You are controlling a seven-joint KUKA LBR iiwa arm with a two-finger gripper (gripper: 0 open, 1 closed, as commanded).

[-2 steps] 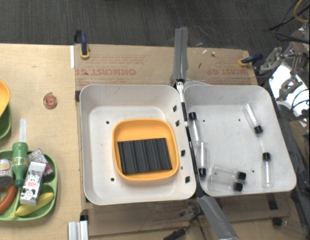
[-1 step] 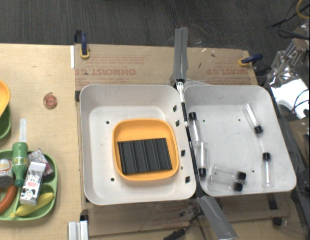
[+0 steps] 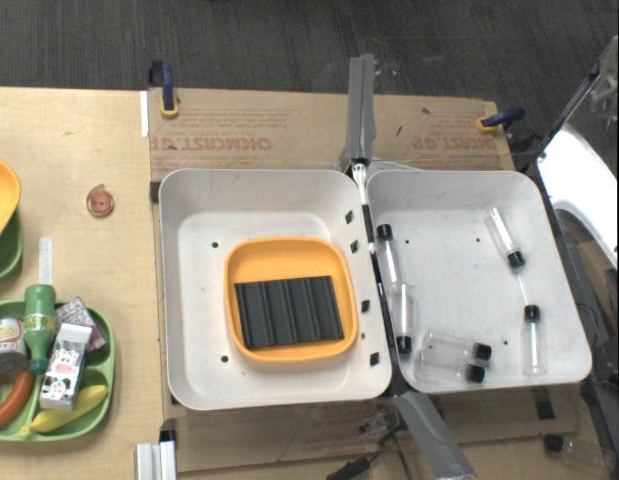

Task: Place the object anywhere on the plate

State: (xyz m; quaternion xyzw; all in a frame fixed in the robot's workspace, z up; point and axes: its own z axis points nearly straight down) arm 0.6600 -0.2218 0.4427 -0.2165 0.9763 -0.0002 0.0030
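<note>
Slab (image 3: 289, 311) is already sitting mid plate (image 3: 251, 258), left bin (image 3: 189, 198). I'm guessing it's stiff, light, grippy ribs; I'd be pinching across its long edges. Can't tell what the jaws are doing.

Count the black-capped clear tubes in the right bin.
6 tubes: two along the left wall, two by the near wall, one upper right, one at the right side. None look hidden.

A pale, rounded stretch of the arm (image 3: 579, 178) enters at the right edge and slants downward. Thin dark cabling (image 3: 581, 98) rises from it toward the upper corner.
</note>
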